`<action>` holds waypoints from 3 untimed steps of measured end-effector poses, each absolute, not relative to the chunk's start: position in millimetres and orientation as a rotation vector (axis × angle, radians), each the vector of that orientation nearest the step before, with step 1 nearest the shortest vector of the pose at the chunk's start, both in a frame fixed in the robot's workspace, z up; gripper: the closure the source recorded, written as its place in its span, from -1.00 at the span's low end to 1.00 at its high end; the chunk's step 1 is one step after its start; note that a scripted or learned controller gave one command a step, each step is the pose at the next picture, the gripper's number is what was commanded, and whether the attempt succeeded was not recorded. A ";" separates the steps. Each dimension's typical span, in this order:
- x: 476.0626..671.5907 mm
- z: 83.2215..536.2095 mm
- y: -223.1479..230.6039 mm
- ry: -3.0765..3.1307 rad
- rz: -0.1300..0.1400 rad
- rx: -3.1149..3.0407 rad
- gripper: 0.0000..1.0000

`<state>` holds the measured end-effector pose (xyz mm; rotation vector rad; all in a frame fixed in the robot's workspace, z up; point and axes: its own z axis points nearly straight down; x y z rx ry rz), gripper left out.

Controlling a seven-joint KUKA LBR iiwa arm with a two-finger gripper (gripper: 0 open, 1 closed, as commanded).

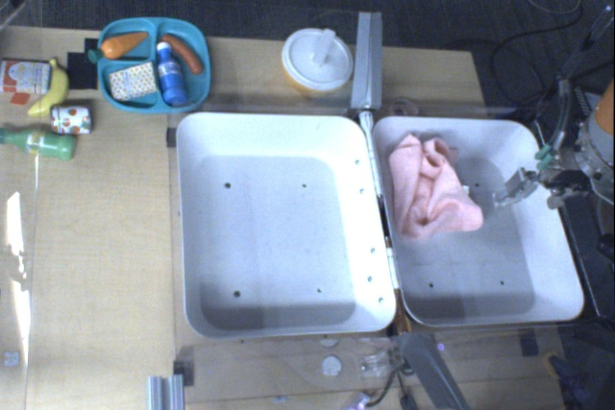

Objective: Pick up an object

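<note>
Pink cloth [432, 185] lies in right bin [538, 302] on wooden bench [96, 283]; jaws' state indiscernible.

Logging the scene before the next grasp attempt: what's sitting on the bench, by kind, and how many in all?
White bins: 2 (left, right)
Pink cloth: 1, in the right bin
Blue divided tray: 1
Lidded cup: 1
Loose toy food items left of the tray: 4 (box, banana, can, green bottle)
Total: 9
</note>
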<state>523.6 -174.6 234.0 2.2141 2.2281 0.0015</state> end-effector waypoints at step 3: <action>597.6 90.2 -95.4 2.614 0.008 1.718 -1.00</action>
